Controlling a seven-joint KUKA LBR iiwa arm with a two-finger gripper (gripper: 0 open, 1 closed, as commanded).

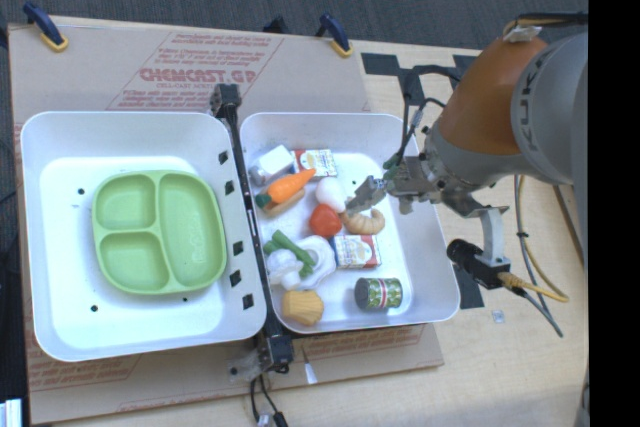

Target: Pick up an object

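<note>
We see the grey arm (520,105) with its orange band reaching over the tabletop (520,335) toward the right bin (435,260), our landmark here. The left bin (40,245) beside it carries a green divided plate (160,230) with 3 compartments.

Inside the right bin lies a crowded pile: a carrot (288,188) toward its upper left, a red tomato-like piece (326,220) near its middle, a small printed carton (356,252) just below that, a green-labelled can (379,294) near its lower right corner, and a yellow-brown lump (303,306) at its lower edge.

The pincer (365,196) hangs low over the middle of the right bin, right above a tan pastry-like piece (364,222), which we take as the likely target. We cannot tell whether the pincer is open or closed, and we see nothing clearly gripped.

We judge the main risk to be crowding. The pastry touches the red piece and sits just beside the carton, so a finger could land on a neighbour and shove the pile. A curved, smooth surface may also slip out on closing, leaving the lift without anything.
</note>
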